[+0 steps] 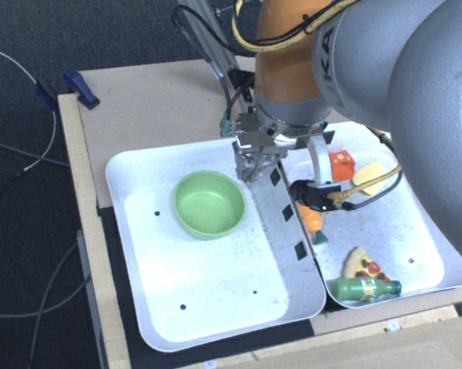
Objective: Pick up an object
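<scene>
A green bowl (pixel 209 202) sits upright in the left bin (pixel 160 317), toward its back right. My gripper (pixel 250 166) hangs just right of the bowl, over the left bin's right rim, with nothing visibly held. In the right bin (pixel 413 235) lie a red block (pixel 342 164), a yellow piece (pixel 370 176), an orange carrot-like piece (pixel 311 218), a pizza slice (pixel 362 262) and a green bottle (pixel 364 289) on its side. The arm's wrist hides the back of the right bin.
The bins meet along a ridge (pixel 298 251) marked with black tabs. A cable loop (pixel 335 199) hangs from the wrist over the right bin. A blue clamp (pixel 79 89) sits at the bench's back left corner.
</scene>
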